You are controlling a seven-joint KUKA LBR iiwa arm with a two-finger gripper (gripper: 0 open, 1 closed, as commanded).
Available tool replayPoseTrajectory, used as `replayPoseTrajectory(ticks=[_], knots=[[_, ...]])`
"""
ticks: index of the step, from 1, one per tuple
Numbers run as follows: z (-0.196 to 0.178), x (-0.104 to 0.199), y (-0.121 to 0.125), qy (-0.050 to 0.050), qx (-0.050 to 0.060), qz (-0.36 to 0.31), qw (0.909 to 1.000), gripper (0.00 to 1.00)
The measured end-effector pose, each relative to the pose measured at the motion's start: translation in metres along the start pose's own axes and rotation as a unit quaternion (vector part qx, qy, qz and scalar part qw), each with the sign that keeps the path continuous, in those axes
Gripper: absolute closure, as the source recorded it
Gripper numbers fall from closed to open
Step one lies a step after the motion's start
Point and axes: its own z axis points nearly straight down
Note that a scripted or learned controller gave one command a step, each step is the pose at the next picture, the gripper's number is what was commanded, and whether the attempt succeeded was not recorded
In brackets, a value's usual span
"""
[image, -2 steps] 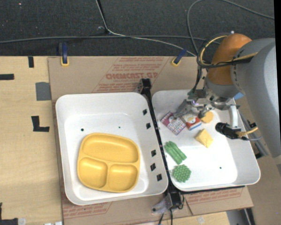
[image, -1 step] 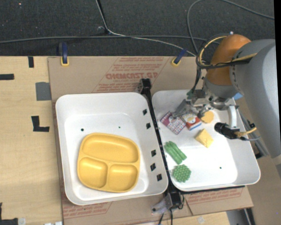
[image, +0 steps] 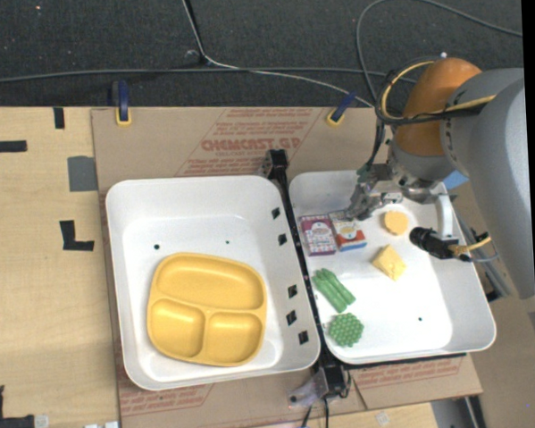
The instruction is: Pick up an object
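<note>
Pincer [image: 363, 201] hung low at right bin's [image: 452, 329] far edge, finger state impossible to tell | red-and-white packet [image: 350, 237] lay just nearside of it, touching pink box [image: 318, 235] | yellow round piece [image: 395, 222] close beside | yellow tray [image: 206, 308] sat in left bin [image: 128, 207].

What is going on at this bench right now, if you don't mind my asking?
The arm reaches in over the right bin, with its gripper low above the small boxes near the bin's far left corner. Nothing can be seen held. Also in that bin lie a yellow disc, a yellow wedge, a green stick and a green ball. The left bin holds a yellow tray.
</note>
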Motion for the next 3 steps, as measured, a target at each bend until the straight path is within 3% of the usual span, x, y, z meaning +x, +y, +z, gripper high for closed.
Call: replayPoseTrajectory(ticks=[2, 3], knots=[[-0.112, -0.006, 0.000, 0.000, 0.004, 0.001, 1.0000, 1.00], [-0.124, 0.048, -0.005, 0.001, 0.007, -0.001, 1.0000, 1.00]])
